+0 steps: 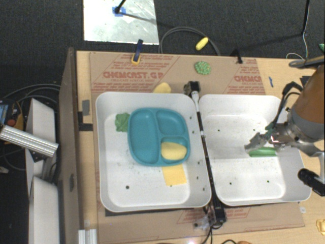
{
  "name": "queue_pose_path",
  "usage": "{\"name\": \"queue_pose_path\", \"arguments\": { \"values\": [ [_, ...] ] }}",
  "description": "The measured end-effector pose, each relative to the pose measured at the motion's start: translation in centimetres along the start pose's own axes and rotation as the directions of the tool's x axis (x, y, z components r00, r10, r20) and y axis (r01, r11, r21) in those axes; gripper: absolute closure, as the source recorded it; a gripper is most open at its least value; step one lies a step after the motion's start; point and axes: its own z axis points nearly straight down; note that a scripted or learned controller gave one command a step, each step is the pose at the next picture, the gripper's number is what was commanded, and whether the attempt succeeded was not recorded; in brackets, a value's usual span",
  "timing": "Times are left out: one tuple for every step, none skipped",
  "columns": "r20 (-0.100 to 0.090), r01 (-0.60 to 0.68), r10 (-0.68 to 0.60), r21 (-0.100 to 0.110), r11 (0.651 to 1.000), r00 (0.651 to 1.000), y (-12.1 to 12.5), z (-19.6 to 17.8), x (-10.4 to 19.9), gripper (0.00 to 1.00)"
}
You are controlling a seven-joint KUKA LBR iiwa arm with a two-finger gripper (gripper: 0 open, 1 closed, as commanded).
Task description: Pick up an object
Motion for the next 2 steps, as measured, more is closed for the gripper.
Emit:
{"name": "queue_pose_path", "arguments": {
  "values": [
    [0.000,-0.004,0.004,0.004,1.000,1.000,1.7,7.5,-3.7,0.00],
    [0.000,-0.003,0.003,0.004,1.000,1.000,2.0,13.0,-6.0,0.00]
  ]
}}
